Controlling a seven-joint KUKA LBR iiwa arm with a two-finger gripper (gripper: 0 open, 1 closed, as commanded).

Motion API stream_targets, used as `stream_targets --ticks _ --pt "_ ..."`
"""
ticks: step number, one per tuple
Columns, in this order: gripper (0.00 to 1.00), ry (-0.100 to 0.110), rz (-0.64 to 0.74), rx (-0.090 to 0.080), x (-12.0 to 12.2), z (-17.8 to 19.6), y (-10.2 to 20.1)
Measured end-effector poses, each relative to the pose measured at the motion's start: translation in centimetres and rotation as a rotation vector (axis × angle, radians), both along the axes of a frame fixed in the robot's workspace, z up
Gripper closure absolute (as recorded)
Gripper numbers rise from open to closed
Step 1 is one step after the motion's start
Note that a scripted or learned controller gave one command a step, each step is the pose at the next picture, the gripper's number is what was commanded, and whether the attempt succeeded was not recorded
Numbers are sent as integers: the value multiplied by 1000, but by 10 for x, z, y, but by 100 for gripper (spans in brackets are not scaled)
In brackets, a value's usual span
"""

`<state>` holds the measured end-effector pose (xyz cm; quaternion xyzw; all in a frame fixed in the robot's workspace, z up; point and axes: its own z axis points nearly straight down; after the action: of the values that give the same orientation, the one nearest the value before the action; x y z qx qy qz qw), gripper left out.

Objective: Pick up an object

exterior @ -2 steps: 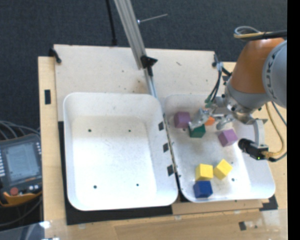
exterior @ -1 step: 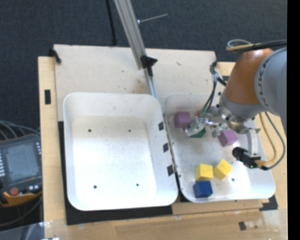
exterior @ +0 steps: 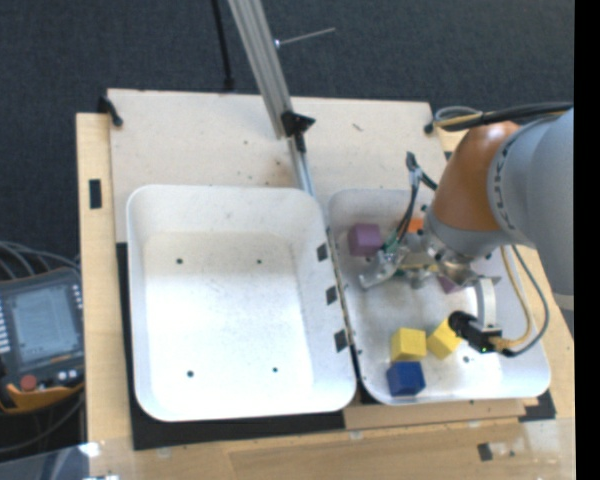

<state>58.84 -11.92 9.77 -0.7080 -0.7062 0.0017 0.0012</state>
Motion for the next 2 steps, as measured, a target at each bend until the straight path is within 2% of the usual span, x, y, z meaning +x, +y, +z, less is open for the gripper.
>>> stream_targets --ticks 1,2 --pt "100 -9 -8 0 2 14 -1" --pt "100 -12 -2 -2 1 76 -11"
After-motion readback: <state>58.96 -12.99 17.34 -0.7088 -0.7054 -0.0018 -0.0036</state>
